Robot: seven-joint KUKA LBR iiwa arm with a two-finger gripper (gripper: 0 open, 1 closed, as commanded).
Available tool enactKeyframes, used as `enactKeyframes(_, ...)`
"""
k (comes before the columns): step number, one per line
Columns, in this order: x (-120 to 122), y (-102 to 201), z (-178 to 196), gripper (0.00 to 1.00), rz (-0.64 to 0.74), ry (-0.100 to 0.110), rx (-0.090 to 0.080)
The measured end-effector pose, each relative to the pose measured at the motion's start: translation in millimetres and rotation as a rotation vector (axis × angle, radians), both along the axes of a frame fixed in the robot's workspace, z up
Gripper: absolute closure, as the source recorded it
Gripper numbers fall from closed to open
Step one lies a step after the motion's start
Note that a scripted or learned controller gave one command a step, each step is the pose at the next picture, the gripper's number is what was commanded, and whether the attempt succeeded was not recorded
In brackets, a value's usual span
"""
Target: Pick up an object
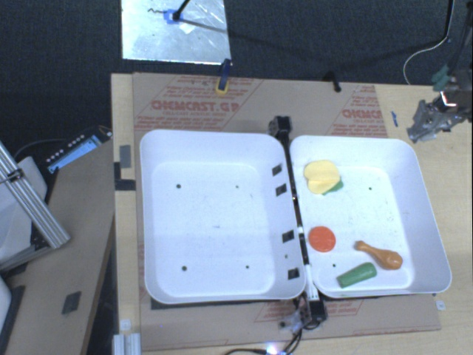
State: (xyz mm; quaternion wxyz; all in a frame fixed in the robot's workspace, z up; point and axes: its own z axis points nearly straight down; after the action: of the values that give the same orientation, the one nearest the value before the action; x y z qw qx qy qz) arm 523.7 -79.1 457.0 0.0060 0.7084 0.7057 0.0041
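The right bin holds several small objects. A yellow piece lies near its back left, with a bit of green showing under its right edge. A round red-orange disc sits by the left wall. An orange drumstick-shaped piece lies toward the front right, and a green cylinder rests just in front of it. My gripper hovers at the far right, above the bench beyond the right bin's back right corner, well away from all the objects.
The left bin stands beside the right one, joined by black clips along the shared wall. Both bins rest on a cardboard sheet. A metal plate lies at the back left. Cables run across the dark floor behind.
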Motion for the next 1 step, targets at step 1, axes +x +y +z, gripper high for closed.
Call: enactKeyframes(1, 36.9, -10.0, 77.9, 1.0, 0.008, 0.001, 0.0)
